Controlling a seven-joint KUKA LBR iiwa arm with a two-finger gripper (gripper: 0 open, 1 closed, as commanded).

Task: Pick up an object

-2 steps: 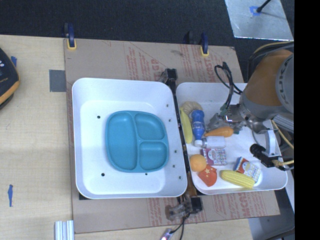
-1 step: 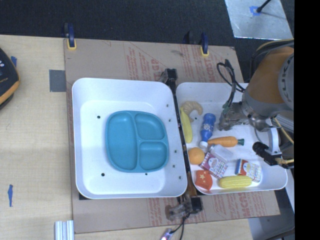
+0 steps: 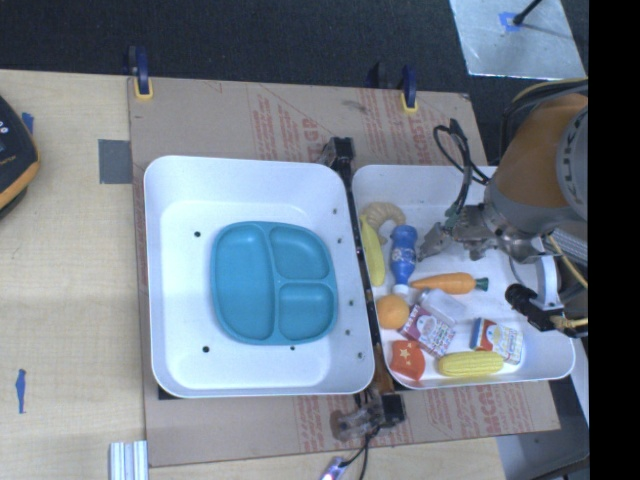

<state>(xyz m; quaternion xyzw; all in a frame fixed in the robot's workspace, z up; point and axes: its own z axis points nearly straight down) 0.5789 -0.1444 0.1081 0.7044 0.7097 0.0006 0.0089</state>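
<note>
Over the right bin [image 3: 560,368] the gripper [image 3: 452,236] hangs near the carrot [image 3: 446,283] and blue bottle [image 3: 403,251]; whether it is apart or closed cannot be told. A clean pick likely needs a descent centred on one item, clear of its neighbours.
</note>
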